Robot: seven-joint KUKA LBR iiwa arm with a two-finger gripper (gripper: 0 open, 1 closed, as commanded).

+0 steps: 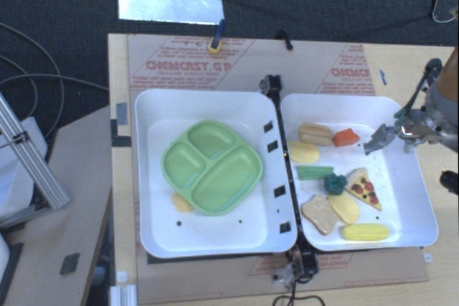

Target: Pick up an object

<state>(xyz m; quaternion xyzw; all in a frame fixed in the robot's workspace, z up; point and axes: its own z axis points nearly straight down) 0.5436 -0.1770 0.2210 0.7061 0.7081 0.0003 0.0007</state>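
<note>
At the frame's lower right, a yellow corn cob (366, 231) lies in the right bin (423, 215), well below the gripper (380, 140). Higher up, an orange-red piece (346, 137) lies just left of the gripper; its jaws' state cannot be told.

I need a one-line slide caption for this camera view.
Gripper hovers over right bin of toy food; green tray fills left bin.

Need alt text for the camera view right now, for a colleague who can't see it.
The hand hovers over the right bin, near the orange toy, above scattered toy food. The left bin holds a green divided plate.
</note>
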